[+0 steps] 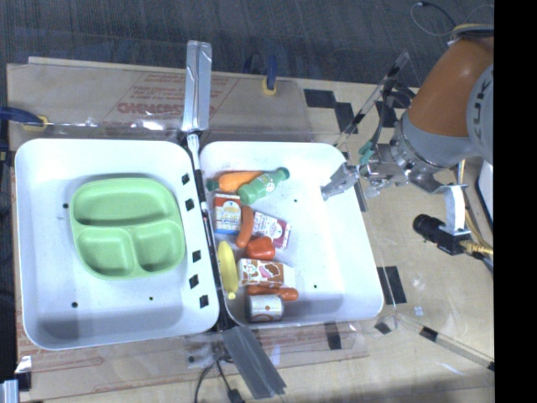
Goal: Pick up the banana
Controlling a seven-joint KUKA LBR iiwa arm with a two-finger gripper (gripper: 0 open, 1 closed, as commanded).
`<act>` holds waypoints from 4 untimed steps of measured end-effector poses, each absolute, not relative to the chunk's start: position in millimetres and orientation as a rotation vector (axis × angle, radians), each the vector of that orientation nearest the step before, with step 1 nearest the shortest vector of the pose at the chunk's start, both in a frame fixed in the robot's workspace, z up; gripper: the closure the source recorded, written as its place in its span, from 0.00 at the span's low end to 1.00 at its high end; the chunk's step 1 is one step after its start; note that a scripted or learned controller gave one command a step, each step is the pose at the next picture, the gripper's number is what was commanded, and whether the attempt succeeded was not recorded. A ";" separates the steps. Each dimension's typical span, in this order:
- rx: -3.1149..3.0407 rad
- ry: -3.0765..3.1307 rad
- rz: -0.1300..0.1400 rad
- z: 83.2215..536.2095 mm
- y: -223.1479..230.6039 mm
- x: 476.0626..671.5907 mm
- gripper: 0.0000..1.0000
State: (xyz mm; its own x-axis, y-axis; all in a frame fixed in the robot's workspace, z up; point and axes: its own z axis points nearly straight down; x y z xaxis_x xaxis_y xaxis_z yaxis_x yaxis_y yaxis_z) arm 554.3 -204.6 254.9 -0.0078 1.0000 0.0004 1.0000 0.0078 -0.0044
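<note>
Arm (pixel 457 99): rounded grey housing with a broad orange band above the wrist. Wrist section: grey metal brackets, thin black and teal cables looped alongside. Pincer (pixel 336 183): small, grey metal, slender fingers at the tip.

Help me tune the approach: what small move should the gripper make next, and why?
Probably travel left across the right bin toward the banana. The gripper sits at that bin's right rim, while the banana lies against its left wall beside cartons, untouched.
</note>
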 end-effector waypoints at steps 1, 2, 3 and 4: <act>-2.345 -2.097 -0.006 96.6 -155.5 576.1 0.00; -2.203 -2.238 0.002 150.6 -206.8 563.7 0.00; -2.158 -2.281 0.001 123.8 -145.6 634.0 0.00; -2.313 -2.128 0.000 286.9 -210.4 611.2 0.00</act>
State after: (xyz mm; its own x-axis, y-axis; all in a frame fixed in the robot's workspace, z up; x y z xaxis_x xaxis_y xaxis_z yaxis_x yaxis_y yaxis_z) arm 611.2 -210.4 286.9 0.0831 0.9965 -0.0010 0.9965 -0.0831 0.0009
